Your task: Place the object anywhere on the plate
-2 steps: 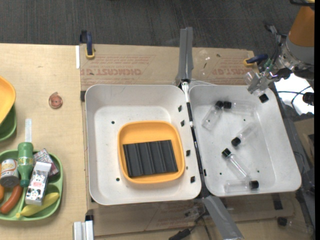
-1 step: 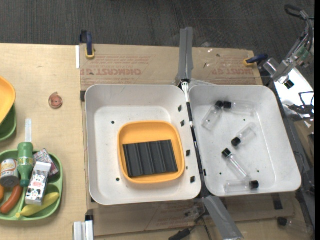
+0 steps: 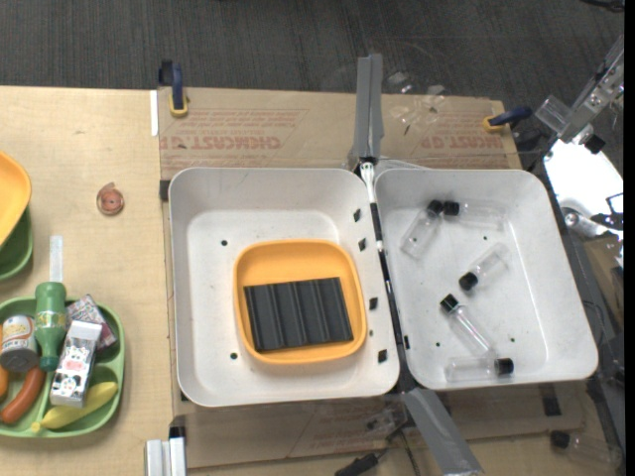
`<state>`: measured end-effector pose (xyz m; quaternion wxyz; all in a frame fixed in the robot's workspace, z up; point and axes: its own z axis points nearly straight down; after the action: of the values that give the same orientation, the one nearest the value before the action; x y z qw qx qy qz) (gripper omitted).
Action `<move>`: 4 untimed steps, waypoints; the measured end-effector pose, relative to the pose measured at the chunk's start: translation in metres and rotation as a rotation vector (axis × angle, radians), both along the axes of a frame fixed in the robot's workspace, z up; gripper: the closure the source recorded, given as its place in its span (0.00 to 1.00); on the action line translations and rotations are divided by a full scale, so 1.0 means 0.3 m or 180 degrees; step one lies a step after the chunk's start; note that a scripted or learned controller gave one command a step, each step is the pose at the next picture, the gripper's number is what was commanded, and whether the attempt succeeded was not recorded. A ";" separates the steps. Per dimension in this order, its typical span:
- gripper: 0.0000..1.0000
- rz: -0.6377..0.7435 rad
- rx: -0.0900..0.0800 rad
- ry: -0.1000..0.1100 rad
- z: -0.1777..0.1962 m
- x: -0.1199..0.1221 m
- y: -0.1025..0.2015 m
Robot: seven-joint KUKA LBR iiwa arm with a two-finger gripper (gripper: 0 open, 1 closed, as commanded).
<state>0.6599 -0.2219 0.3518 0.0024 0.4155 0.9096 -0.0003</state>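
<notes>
An orange square plate [image 3: 298,254] with rounded corners sits in the middle of the left white bin [image 3: 198,266]. A dark grey ribbed rectangular block [image 3: 300,313] lies flat on the plate and covers most of its floor. The right white bin [image 3: 541,266] holds several clear vials with black caps. One vial [image 3: 429,222] lies near the bin's back. Another vial [image 3: 483,268] is in the middle, and a third [image 3: 464,325] lies just in front of it.
A green tray [image 3: 104,405] of toy food and a bottle stands on the wooden table at the far left. An orange bowl [image 3: 10,201] and a small pink disc [image 3: 110,200] lie behind it. Cardboard [image 3: 258,137] with clamps lies behind the bins. Metal hardware [image 3: 595,97] stands at the top right.
</notes>
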 end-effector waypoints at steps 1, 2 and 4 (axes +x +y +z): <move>1.00 -0.0114 0.0008 0.0012 -0.599 -0.211 0.131; 1.00 0.0547 0.0001 0.0001 -0.261 -0.108 0.001; 1.00 0.2079 -0.0003 0.0001 0.292 -0.030 -0.001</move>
<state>0.6508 -0.2221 0.4394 0.0024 0.1016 0.9948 0.0000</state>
